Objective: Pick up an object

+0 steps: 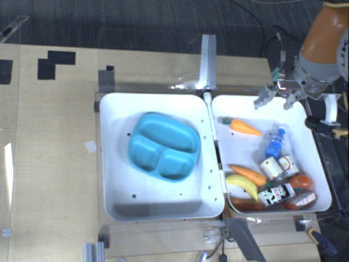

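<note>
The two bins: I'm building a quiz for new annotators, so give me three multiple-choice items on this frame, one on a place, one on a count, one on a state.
1. Where does the blue tray lie?
A. in the left bin
B. in the right bin
C. on the bench beside the bins

2. How many toy carrots lie in the right bin?
A. none
B. two
C. five

3. What is the state of the gripper?
A. clamped on the blue bottle
B. lifting the banana
C. holding nothing, above the right bin's far edge

Key: 1 A, the tray sits alone in the left bin. 2 B, one carrot lies near the far side and another carrot beside the banana. 3 C, nothing is between its jaws, and the blue bottle lies in the bin.
</note>
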`<state>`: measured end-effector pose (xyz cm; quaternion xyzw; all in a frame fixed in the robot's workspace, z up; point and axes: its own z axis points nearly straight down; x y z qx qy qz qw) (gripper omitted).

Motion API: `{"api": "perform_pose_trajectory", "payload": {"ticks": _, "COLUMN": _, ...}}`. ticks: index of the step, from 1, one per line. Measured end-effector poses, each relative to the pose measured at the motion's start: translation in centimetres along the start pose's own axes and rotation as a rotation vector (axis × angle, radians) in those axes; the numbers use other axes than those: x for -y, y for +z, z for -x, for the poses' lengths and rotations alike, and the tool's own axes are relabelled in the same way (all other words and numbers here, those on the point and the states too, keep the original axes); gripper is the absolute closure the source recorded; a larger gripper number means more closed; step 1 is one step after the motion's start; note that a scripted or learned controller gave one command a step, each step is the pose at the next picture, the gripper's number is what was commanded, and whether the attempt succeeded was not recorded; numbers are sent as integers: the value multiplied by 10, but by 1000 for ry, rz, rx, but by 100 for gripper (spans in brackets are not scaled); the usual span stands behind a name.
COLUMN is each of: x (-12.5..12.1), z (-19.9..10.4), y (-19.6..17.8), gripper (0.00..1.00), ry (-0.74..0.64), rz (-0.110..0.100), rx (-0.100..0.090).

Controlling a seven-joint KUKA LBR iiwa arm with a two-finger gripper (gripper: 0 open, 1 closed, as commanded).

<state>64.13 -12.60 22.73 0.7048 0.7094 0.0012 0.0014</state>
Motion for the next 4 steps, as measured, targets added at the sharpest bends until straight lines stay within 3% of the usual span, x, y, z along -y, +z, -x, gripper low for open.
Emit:
{"api": "perform_pose_trajectory", "payload": {"ticks": 1, "x": 22, "z": -5, "y": 138, "gripper": 0, "ry": -21, "rz": 3, "rx": 0}}
{"api": "perform_pose_trajectory", "payload": {"ticks": 2, "x": -16, "z": -10, "y": 138, "gripper": 0, "ry": 45, "rz": -11, "rx": 0}}
{"api": "perform_pose_trajectory", "payload": {"ticks": 3, "x": -18, "z": -12, "y": 126, "gripper": 100, "ry": 38, "rz": -10, "rx": 1}}
{"api": "perform_pose_trajectory", "payload": {"ticks": 4, "x": 3, "z": -95, "y": 34, "gripper": 100, "ry": 76, "rz": 3, "rx": -1}}
